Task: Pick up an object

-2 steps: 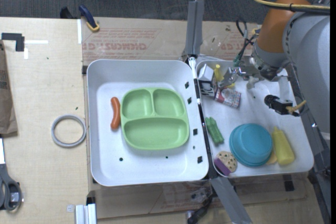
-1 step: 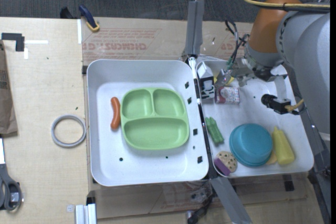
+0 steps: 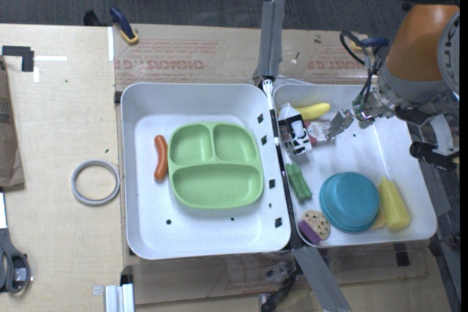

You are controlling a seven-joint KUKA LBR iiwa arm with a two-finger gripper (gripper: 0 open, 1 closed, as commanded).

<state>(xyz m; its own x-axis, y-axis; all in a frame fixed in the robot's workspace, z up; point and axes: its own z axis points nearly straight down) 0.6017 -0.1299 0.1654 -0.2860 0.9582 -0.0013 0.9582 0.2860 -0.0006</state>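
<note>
Cardboard (image 3: pixel 197 58) lies flat on the bench (image 3: pixel 58 106) behind the two bins, and red printed letters run across it. They appear upside down from this camera, and I read something like "CHEMCAZ", but I am not sure of it.

The left shallow white bin (image 3: pixel 139 223) holds a light green plastic plate with three compartments (image 3: pixel 216 164). A small orange toy sausage (image 3: pixel 160 158) lies just beside the plate, on its left side.

The right shallow white bin (image 3: pixel 380 139) holds more things. A small white carton with black print (image 3: pixel 295 134) stands near the left wall; the print is too small to read. A yellow toy banana (image 3: pixel 313 111) lies just behind it. A green toy vegetable (image 3: pixel 297 181) lies along the left wall. A round teal plastic bowl (image 3: pixel 350 202) sits upside down toward the front, with a yellow plastic bottle-shaped toy (image 3: pixel 394 204) touching its right side. A beige cookie toy with dark spots (image 3: pixel 313 220) and a purple piece (image 3: pixel 308 232) lie at the front left corner.

The grey arm with an orange band (image 3: pixel 428 33) reaches in from the right. The tool (image 3: pixel 341 122) is low in the right bin, between the banana and a crumpled red and white packet (image 3: pixel 319 133). Its fingers seem slightly apart and nothing is clearly held between them.

A grey tape ring (image 3: pixel 96 181) lies on the bench left of the bins.
</note>
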